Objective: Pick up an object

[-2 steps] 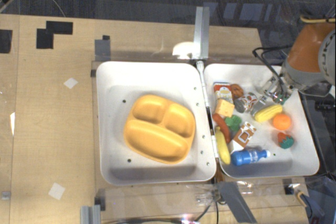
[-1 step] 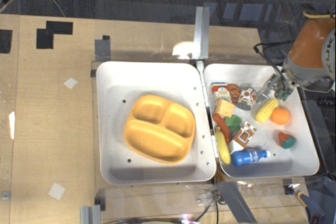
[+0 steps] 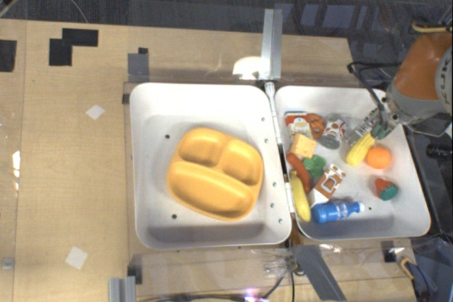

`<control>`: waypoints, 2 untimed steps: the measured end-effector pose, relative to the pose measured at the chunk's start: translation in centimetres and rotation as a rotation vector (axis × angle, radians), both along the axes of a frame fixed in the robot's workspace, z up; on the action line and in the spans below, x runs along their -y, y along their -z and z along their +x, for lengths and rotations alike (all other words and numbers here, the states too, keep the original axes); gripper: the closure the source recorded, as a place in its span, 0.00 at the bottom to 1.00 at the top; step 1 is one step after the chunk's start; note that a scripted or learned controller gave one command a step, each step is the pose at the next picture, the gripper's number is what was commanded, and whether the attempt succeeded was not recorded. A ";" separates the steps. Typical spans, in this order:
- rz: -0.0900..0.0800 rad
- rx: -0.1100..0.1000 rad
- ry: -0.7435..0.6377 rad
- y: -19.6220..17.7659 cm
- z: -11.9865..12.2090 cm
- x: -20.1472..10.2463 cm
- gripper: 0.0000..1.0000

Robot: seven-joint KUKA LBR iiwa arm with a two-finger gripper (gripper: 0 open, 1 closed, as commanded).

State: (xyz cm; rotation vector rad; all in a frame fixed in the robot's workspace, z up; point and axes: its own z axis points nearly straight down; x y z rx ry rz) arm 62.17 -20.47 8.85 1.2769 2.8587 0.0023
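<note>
Camera view: grey arm's gripper (image 3: pixel 374 126) is reaching into the right shallow white bin (image 3: pixel 410 223), tips hovering just beside the yellow plastic corn cob (image 3: pixel 359 148), probably lining up a grasp. Finger state: cannot tell. Orange plastic ball (image 3: pixel 379 157) is lying beside the cob. Yellow compartment tray (image 3: pixel 215 172) is sitting in the left white bin (image 3: pixel 148 223).
</note>
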 end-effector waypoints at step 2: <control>0.003 -0.001 0.330 -8.9 -2.0 0.0 0.00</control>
